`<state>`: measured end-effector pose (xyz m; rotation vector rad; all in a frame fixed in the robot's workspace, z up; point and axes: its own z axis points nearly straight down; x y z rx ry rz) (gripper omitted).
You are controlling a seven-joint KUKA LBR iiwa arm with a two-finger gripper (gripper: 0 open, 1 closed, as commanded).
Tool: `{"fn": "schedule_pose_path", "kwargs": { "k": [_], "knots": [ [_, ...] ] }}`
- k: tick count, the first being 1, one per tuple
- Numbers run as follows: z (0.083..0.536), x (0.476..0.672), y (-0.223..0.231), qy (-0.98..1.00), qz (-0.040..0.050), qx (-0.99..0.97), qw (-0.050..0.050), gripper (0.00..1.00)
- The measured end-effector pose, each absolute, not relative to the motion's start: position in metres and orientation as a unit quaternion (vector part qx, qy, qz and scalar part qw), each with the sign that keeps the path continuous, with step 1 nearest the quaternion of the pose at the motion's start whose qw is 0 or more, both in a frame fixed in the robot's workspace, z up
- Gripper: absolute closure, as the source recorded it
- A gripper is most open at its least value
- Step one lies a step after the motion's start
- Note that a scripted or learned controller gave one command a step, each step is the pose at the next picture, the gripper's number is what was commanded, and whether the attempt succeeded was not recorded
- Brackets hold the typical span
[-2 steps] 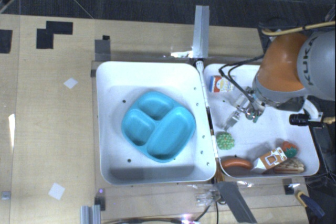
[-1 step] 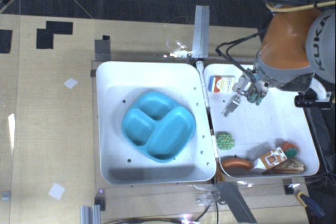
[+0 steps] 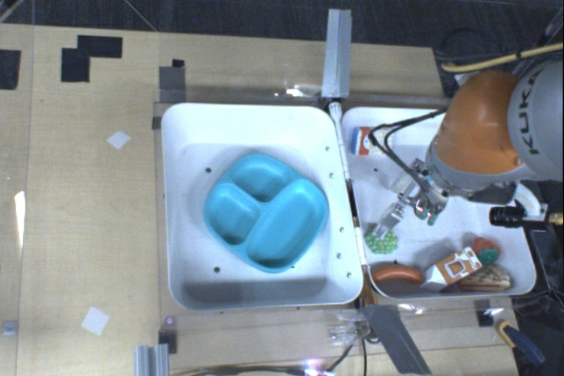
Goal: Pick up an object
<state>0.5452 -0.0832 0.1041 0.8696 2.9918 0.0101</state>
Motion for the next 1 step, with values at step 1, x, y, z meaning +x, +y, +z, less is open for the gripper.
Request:
{"fn": "schedule_pose_path", "kwargs": {
  "k": [1],
  "knots": [
    [0.0983, 0.5996, -0.0902, 0.938, 0.0047, 0.346, 0.013, 0.00]
  ]
}}
